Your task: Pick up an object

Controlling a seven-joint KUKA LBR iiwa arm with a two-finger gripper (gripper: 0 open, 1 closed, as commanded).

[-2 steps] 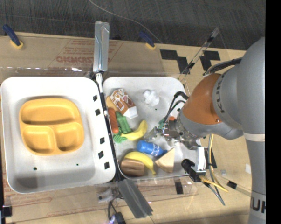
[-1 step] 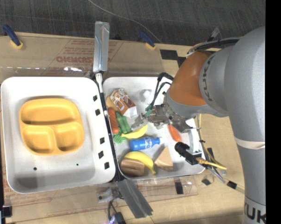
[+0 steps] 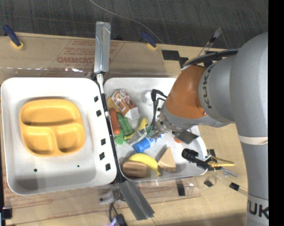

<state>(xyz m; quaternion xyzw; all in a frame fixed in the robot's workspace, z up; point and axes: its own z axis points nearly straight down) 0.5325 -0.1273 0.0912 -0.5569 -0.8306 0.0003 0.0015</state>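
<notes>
Camera view from above, over two white bins side by side. In the left bin (image 3: 10, 93), a yellow tray (image 3: 50, 126) with three dips, lying flat. In the right bin (image 3: 132, 82), a heap of small toys. Big grey arm (image 3: 236, 88) with an orange band, reaching in from the right, low over that bin. Gripper (image 3: 154, 131) down among the toys, just above a blue cup (image 3: 142, 145). Open or closed: cannot tell, tucked under the wrist. Nothing seen held. Near the blue cup, a yellow banana (image 3: 145, 162), touching a brown bread roll (image 3: 134, 170). Beside the banana, a tan wedge (image 3: 168, 163). By the left wall, an orange carrot (image 3: 114, 120) next to a green toy (image 3: 125, 126). Above those, a snack packet (image 3: 122, 100).
</notes>
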